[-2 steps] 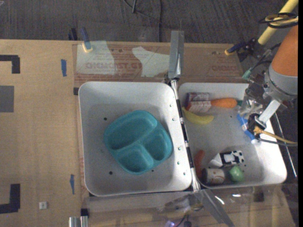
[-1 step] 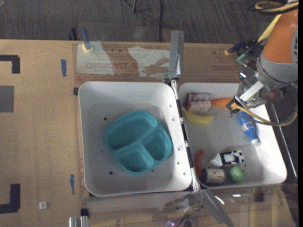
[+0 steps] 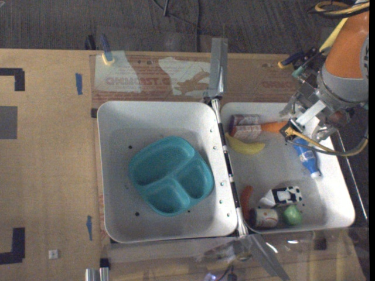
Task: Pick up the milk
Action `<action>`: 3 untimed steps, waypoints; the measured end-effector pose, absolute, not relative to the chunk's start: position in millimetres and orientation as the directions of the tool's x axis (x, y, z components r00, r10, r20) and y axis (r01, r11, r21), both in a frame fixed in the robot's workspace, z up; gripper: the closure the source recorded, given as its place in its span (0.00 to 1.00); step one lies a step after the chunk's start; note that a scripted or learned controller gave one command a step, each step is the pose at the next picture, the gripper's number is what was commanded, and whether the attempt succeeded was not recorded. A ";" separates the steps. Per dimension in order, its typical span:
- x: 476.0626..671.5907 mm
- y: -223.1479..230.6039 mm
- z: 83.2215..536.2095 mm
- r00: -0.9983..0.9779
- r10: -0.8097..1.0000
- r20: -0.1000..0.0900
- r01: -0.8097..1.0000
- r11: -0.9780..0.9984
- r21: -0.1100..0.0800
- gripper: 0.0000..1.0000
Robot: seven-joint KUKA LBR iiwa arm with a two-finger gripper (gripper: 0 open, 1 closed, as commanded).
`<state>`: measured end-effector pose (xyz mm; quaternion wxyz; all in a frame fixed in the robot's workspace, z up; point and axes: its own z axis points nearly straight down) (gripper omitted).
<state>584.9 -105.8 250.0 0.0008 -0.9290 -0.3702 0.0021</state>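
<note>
Hovering at the far right of the right bin (image 3: 345, 215), the hand (image 3: 295, 129) sits low under the grey wrist and orange band of the arm (image 3: 345, 57); whether it is spread or closed I cannot tell from this slanted overhead view, and nothing shows as gripped in it.

Measured from that hand, the milk (image 3: 284, 195), a small carton with black and white cow patches, lies well apart toward the near edge of the same bin, just beside a green apple (image 3: 292, 215) and a small can (image 3: 265, 217). A blue bottle (image 3: 307, 158) lies between hand and milk, and a banana (image 3: 246, 146) lies to the hand's left.

By my reading the pick has not begun: the carton rests on the bin floor, untouched. It seems tipped on its side, long axis running roughly left to right, its paler end toward the left bin (image 3: 117, 122).
</note>
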 end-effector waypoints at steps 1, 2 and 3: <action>492.5 -113.0 135.0 0.862 0.506 -0.005 0.506 -0.863 -0.006 0.00; 492.6 -113.2 135.1 0.862 0.506 -0.005 0.506 -0.863 -0.006 0.00; 517.9 -222.5 296.2 0.938 0.348 -0.004 0.348 -0.938 -0.003 0.00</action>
